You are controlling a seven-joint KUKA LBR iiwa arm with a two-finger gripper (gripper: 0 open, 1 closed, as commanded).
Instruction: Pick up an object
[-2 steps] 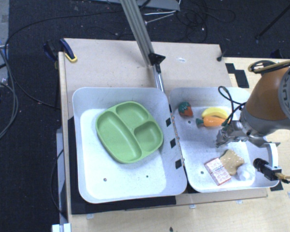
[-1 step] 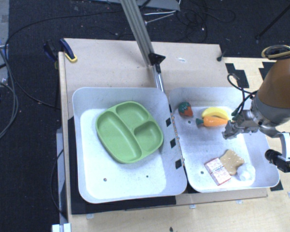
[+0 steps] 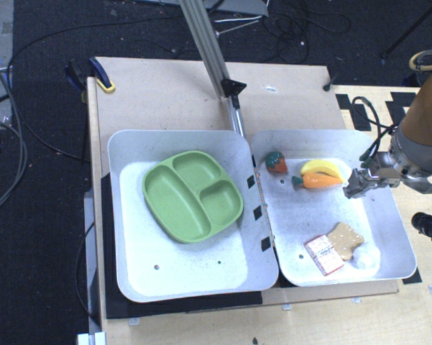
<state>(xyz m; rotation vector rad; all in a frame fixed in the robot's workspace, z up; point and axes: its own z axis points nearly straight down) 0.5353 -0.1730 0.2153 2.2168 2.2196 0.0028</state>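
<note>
1. Currently, the candidate objects all lie in the right bin (image 3: pixel 388 221), which places them within reach of the arm entering from the right.
2. A carrot (image 3: pixel 318 181) lies on its side touching a banana (image 3: pixel 325 168) near the far wall of the bin; a strawberry (image 3: pixel 276 162) sits just beside them, toward the divider between the bins.
3. A small red-and-white box (image 3: pixel 323 253) and a tan cracker-shaped piece (image 3: pixel 345 238) lie touching each other near the front of the same bin, well apart from the fruit group.
4. The left bin (image 3: pixel 129 264) holds a green divided plate (image 3: pixel 192 195), lying flat with its compartments unfilled.
5. The gripper (image 3: pixel 362 182) hangs over the right side of the right bin, just beside the tip of the carrot, with the orange-banded wrist behind it at the frame edge.
6. Gripper aperture cannot be determined from this view; no object is visible in it, so nothing is judged to be held.
7. Assessment: the pick is not yet done. The carrot and banana are the nearest targets, but their contact raises the risk of a slipping or double grasp.
</note>
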